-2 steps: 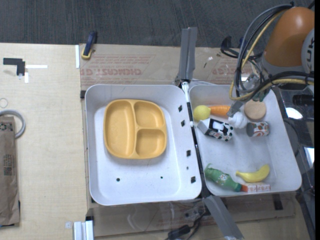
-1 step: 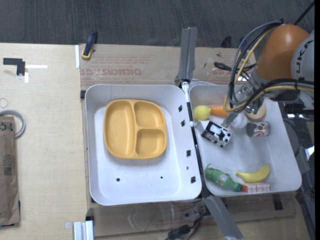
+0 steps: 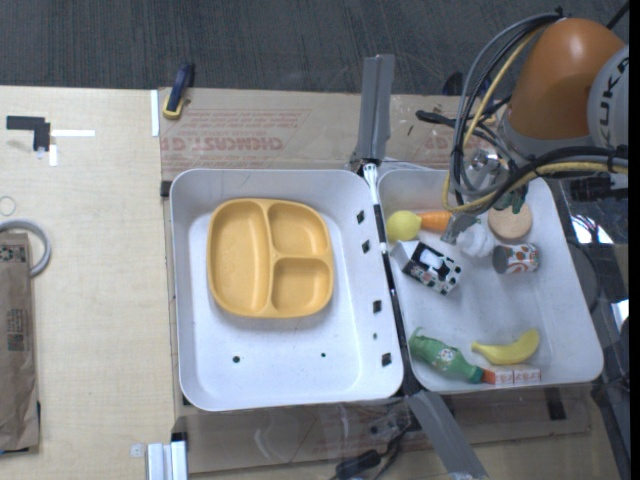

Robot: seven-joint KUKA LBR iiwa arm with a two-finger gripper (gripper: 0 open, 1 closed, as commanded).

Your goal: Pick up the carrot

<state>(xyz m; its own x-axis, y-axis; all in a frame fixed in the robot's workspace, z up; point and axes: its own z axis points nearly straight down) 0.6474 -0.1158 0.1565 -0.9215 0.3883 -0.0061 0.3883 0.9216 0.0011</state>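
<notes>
Nearest the camera sits the left bin (image 3: 190, 368) with its yellow divided plate (image 3: 270, 258). To its right, the right bin (image 3: 560, 368) holds the carrot (image 3: 436, 221) at the far left, touching a yellow lemon (image 3: 403, 226). Just right of the carrot hovers the gripper (image 3: 462, 230); whether it is open I cannot tell. A good grasp should straddle the carrot's free orange end, clear of the lemon.

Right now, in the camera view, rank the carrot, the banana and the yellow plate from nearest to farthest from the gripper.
The gripper sits at the back of the right bin.
1. carrot: just to its left in the view, beside the lemon.
2. banana: near the front edge of the same bin.
3. yellow plate: in the middle of the left bin, across the divider.
</notes>
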